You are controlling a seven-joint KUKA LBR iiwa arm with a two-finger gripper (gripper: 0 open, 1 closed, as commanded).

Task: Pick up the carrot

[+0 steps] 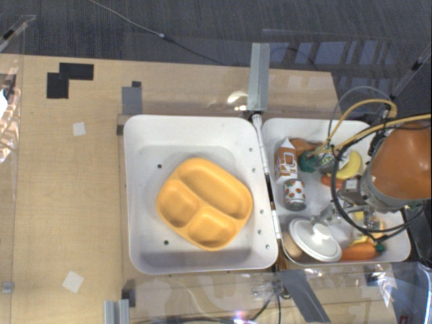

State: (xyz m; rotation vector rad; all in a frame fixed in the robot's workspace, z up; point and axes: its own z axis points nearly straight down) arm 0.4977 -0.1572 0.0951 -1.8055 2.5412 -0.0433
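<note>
Carrot (359, 251): lying flat in the right bin (405, 254), front corner, beside the white lid (315, 241).
My gripper (349, 211): above it; finger state, cannot tell.
Approach: I'd straddle its width, avoiding the lid.

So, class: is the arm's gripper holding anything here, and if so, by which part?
It cannot be told: the grey arm with cables hides the gripper. The orange carrot lies apart in the right white bin.
</note>
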